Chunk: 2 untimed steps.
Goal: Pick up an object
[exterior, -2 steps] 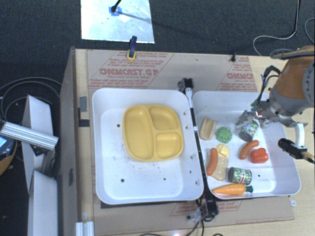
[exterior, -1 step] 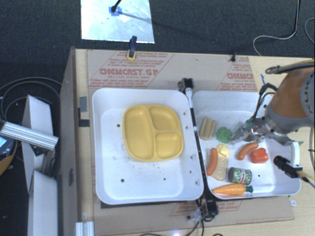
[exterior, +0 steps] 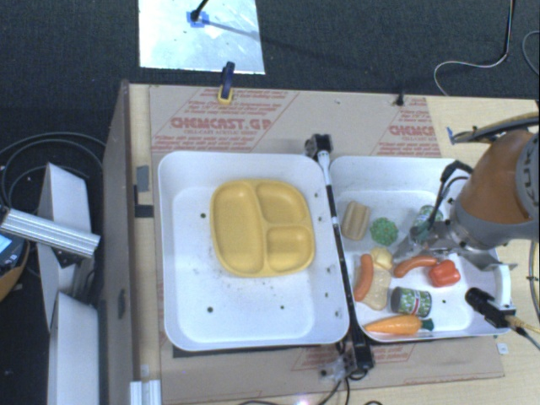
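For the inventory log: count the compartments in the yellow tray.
3. The yellow tray in the left bin has one long compartment on its left, one at upper right, one at lower right.

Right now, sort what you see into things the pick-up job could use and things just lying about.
For the job:
hand, low in the right bin
red pepper
sausage
broccoli
can
carrot
bread piece

Lying about:
yellow divided plate in the left bin
cables on the floor
silver sheet beyond the bench
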### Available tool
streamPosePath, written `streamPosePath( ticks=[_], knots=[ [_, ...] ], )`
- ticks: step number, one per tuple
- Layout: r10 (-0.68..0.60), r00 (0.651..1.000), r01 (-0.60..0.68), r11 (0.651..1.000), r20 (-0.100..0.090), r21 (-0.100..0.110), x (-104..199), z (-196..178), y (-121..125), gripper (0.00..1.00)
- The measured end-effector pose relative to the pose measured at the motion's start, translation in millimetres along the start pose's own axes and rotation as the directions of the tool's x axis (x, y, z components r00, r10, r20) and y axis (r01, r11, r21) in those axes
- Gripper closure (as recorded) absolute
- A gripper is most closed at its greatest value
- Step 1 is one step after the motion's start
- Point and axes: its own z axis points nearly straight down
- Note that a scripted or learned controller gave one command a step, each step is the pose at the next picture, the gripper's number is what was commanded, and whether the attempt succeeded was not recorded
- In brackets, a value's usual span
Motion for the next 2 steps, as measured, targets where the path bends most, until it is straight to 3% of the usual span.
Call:
streamPosePath(
  ticks=[1, 2],
  knots=[
    [0.0, 1.0, 0.0, 1.0, 0.002, -0.001, 63.0, -0.1, 61.4, 0.0],
    [-0.003, 1.0, 0.003, 1.0, 0.001, -0.003, 64.1, -10.6, 62.4, 1.0]
  ],
)
